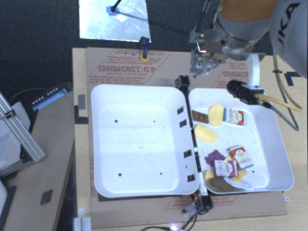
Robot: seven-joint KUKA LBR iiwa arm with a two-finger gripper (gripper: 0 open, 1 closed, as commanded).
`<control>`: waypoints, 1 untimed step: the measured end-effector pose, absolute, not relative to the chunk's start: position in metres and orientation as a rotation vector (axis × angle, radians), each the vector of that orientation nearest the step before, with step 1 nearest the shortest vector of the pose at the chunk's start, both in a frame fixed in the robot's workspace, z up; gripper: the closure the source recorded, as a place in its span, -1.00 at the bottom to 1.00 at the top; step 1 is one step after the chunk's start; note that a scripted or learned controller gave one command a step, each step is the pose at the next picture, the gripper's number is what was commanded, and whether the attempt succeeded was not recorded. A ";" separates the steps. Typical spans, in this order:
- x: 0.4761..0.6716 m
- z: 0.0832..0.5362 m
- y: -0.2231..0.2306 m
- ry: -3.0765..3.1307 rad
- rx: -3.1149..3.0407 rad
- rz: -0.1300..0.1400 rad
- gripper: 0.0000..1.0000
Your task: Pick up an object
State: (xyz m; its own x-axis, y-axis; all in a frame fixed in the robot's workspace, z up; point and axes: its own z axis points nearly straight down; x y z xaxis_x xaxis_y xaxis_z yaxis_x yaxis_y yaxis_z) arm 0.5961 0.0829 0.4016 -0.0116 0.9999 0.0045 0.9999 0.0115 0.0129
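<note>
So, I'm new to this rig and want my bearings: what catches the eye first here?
The grey arm with its orange band looms at top right, its gripper above the right bin's far edge. The right bin holds a colourful clutter of small food items; the left bin beside it is bare white.

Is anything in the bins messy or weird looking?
A little. The small food toys in the right bin sit jumbled at its front edge, some lying on top of each other. A yellow piece lies alone near the divider. Nothing looks spilled or broken. The claw hangs above the bench, behind the bins.
</note>
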 end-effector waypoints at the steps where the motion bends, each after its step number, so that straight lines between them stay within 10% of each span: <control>1: 0.552 0.476 0.158 2.234 2.205 0.015 1.00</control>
State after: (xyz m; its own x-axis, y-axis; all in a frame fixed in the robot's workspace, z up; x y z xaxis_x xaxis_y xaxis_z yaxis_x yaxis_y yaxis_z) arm 0.5522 0.1584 0.4758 -0.0131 0.9999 0.0052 0.9999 0.0130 0.0085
